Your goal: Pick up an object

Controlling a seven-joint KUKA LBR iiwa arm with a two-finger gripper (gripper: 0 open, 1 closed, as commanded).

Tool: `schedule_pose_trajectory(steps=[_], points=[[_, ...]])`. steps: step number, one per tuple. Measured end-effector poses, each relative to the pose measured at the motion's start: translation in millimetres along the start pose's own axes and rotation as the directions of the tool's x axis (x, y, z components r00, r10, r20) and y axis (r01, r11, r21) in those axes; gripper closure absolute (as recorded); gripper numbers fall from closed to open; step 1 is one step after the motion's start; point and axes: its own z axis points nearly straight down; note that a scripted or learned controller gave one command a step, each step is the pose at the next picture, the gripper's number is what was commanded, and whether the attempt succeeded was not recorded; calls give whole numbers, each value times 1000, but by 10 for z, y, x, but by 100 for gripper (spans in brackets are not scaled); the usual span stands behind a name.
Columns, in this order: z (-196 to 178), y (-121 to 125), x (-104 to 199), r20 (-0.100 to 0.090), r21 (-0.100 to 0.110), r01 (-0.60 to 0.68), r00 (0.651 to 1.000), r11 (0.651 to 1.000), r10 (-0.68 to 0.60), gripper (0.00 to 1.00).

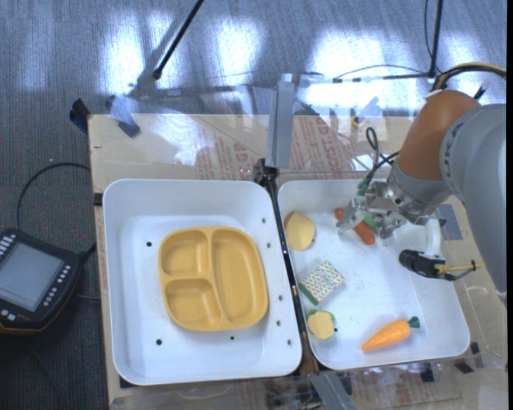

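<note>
Brown bench (pixel 178 146) with left white bin (pixel 126 314) beside right white bin (pixel 440 313).

Two white bins fill the middle of the frame. The left bin (pixel 124 254) holds a yellow divided plate (pixel 214 278). In the right bin (pixel 432 314), a pale yellow lump (pixel 299 230) lies at the upper left by the wall, a green-and-white packet (pixel 322 281) sits below it, and a small yellow fruit (pixel 321 324) lies at the lower left. A carrot (pixel 389 334) lies along the bottom edge. The arm (pixel 462 156) enters from the right, with its gripper (pixel 368 219) low in the bin's upper part, right at a small red-orange piece (pixel 365 234). A pendant (pixel 21 280) lies at far left.
</note>
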Motion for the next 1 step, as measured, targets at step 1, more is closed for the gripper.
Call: schedule_pose_trajectory(steps=[1], points=[[-119,9,2,0,-1,2,1000,1000,-2,100]])
